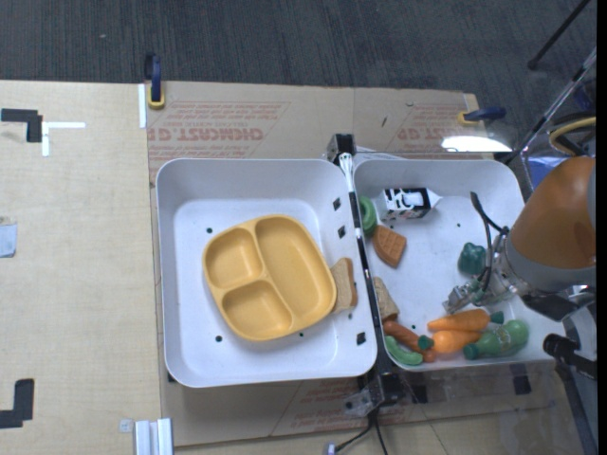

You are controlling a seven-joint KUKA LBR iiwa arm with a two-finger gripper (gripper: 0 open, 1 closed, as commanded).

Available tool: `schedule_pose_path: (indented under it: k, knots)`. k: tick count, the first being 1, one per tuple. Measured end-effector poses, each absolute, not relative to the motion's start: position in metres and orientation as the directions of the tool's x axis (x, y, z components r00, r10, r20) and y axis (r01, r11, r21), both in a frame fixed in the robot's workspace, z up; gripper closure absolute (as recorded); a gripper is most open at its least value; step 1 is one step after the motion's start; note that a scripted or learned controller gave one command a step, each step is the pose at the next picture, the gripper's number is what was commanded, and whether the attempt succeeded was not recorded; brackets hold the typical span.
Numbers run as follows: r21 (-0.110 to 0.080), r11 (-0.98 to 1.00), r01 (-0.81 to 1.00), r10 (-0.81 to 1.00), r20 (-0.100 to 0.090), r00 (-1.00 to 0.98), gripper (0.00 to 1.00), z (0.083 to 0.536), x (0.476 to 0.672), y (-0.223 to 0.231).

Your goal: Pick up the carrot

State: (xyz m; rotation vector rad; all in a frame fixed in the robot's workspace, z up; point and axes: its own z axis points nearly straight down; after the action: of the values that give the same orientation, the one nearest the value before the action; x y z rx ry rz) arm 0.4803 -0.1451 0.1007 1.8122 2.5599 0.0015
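Beside the left bin (180,282), which held one yellow three-compartment plate (268,278), the right bin (512,183) carried the clutter. One carrot (458,322) lay near that bin's front edge, just below the pincer (467,295); its opening could not be told.

You'll find a yellow three-compartment plastic plate (268,278) in the left white bin (180,254), a tan toast slice (344,285) touching it at three o'clock. In the right white bin (446,173), a black-and-white carton (408,202) lies at eleven o'clock.
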Motion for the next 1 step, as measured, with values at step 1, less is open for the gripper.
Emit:
schedule_pose_path:
  k: [1]
  knots:
    - [0.004, 0.332, 0.943, 0.943, -0.003, -0.332, 0.00, 0.1007, 0.4803, -0.1450]
